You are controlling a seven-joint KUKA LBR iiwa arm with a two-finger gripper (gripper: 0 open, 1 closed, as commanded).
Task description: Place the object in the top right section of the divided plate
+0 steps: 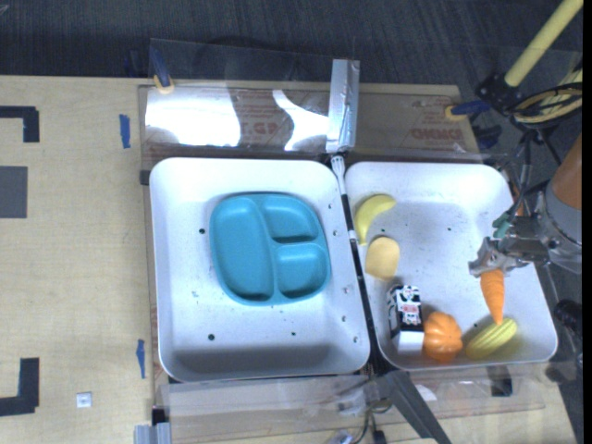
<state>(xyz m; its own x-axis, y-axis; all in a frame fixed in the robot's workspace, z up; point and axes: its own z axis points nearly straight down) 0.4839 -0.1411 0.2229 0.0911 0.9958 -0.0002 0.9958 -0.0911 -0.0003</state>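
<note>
The carrot point(494, 293) hangs point-down at the right side of the right bin point(444, 181), its broad top pinched in the hand point(500, 256), which is clenched on that end. Its tip sits just above the yellow-green fruit point(490, 337) in the near right corner (whether the tip touches the bin floor I cannot tell). It looks like a toy: light, stiff and smooth-skinned, so weight should not be the trouble. The taper is. A grip on the thick crown suits it, since the body narrows downward and a hold lower down would tend to squeeze it out; held at one end, it may also swing or pivot on the way across.

Near it in the same bin lie an orange pumpkin-like piece point(441, 334) and a small black-and-white carton point(405, 307), with a pale yellow lump point(382, 256) and a yellow-green banana-like piece point(373, 213) farther left.

The blue divided plate point(242, 248) rests in the left bin point(185, 211), all sections bare, so the carry across the wall between the bins is not yet done.
</note>
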